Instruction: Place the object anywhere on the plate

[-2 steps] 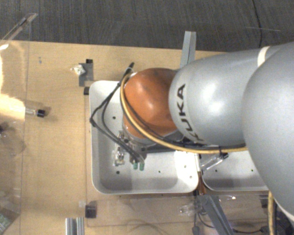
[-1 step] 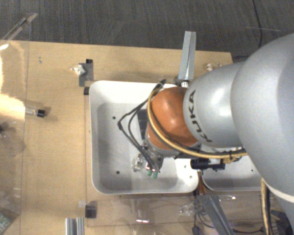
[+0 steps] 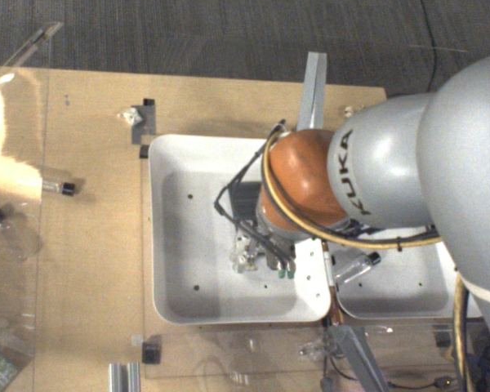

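Pincer (image 3: 265, 260) low at centre frame inside the left bin (image 3: 180, 219), grip state impossible to tell, small clear object (image 3: 245, 256) at its tip on the bin floor; judgement: confirm a firm hold before lifting toward any plate.

Pale wooden surface (image 3: 82, 284), carrying two shallow white bins: left bin (image 3: 180, 219) and right bin (image 3: 392, 296) side by side, touching.

The gripper (image 3: 265, 256) hangs inside the left bin (image 3: 180, 219), near that bin's right wall, with the right bin (image 3: 392, 296) just beyond it.
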Robot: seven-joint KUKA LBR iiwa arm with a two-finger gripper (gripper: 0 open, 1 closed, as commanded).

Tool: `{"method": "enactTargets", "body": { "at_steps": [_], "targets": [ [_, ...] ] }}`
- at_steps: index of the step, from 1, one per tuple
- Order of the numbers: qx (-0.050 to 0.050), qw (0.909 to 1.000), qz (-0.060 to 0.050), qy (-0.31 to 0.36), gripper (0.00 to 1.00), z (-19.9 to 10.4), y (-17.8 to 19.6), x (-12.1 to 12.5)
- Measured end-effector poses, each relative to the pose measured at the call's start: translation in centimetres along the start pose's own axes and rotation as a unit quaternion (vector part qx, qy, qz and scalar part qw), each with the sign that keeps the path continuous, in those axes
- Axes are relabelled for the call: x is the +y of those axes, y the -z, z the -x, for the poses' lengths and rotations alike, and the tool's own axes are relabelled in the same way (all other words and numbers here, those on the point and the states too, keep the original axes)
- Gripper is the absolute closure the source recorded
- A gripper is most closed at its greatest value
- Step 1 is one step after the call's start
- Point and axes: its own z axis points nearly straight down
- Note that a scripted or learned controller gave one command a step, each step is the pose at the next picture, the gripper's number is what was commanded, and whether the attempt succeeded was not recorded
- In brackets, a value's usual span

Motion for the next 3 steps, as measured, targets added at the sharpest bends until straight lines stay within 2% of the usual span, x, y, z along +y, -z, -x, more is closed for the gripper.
{"method": "enactTargets", "body": {
  "at_steps": [1,2,3],
  "targets": [
    [0.006,0.9844,0.000,0.176,1.00,3.9,9.8,7.7],
    [0.007,0.9845,0.000,0.175,0.00,4.0,9.8,7.7],
    [0.007,0.8886,0.002,0.459,0.00,9.8,10.3,8.2]
  ]
}}
